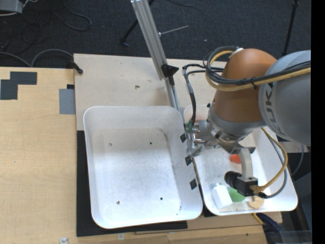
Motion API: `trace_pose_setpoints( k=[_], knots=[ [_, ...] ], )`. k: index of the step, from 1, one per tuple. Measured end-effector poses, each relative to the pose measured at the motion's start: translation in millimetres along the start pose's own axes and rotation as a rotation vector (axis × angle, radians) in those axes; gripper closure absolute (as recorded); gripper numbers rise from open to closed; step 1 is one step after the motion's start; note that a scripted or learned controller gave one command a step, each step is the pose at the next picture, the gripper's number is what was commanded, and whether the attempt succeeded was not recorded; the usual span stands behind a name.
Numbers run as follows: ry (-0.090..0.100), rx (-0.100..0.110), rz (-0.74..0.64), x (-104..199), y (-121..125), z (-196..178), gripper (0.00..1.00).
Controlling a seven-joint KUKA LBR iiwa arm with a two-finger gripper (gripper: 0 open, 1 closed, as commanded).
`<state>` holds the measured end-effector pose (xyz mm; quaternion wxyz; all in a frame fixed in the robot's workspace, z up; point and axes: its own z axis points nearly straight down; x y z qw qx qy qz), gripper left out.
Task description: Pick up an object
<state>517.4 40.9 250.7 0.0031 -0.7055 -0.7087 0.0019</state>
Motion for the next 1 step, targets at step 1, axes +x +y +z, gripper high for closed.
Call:
trace_pose_setpoints(
  k=[1],
  knots=[
    [-0.001,0.0,0.001,41.0,-8.9,19.8,1.0]
  ],
)
